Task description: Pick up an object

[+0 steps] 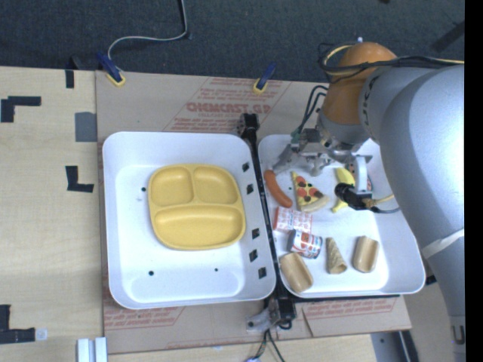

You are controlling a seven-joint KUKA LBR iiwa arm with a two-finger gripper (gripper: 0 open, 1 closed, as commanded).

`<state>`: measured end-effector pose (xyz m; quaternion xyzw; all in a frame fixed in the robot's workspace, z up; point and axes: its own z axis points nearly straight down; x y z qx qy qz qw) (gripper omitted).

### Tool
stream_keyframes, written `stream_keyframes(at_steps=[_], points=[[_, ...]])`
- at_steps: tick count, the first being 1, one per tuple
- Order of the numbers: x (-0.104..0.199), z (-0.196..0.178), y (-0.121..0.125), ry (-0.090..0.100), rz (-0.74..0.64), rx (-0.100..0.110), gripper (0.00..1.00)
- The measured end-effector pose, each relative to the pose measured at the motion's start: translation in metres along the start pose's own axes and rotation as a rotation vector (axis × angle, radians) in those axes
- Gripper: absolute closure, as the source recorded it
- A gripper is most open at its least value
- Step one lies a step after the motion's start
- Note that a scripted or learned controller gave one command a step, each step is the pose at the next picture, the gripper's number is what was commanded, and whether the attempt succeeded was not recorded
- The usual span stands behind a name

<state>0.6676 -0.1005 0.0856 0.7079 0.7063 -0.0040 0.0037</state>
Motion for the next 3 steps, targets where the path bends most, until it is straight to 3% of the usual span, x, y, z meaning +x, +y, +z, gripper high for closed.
stream_keyframes(at_steps=[1,2,3], points=[[0.003,-0.01,0.001,0.005,-0.001,0.0,1.0],[0.003,-0.009,0.0,0.005,-0.001,0.0,0.0],[0.005,0.0,0.001,0.009,-0.003,0.0,0.0]])
